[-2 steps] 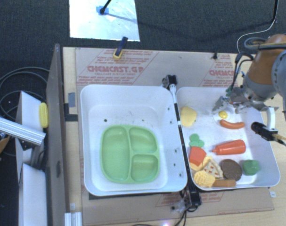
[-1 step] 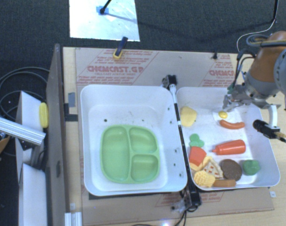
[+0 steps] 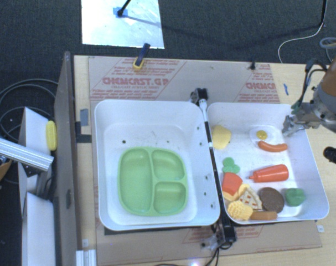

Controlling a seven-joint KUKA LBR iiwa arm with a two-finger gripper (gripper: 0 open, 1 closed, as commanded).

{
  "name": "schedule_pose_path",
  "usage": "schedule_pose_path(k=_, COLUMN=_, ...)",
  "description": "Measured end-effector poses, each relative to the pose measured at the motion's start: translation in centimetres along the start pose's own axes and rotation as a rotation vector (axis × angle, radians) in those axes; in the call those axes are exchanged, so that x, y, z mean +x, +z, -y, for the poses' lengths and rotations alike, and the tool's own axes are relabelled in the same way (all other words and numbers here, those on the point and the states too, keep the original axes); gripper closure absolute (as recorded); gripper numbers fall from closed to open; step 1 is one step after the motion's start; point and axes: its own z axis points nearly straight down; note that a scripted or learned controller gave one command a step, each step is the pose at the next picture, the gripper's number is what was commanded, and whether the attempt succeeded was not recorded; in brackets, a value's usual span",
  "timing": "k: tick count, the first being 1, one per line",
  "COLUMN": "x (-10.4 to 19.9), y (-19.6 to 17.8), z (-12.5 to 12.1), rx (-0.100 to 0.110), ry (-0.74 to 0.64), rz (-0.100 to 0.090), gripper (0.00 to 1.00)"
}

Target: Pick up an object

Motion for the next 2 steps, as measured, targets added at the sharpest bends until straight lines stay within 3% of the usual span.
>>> schedule_pose_path(k=1, x=1.3, y=-1.3, z=-7.3, rx=-0.008, ry=-0.009, rz=0.001, gripper=1.00)
schedule_pose_path(k=2, x=0.0, y=0.1, z=3.0, rx=0.008, ry=0.003, rz=-0.002, gripper=1.00)
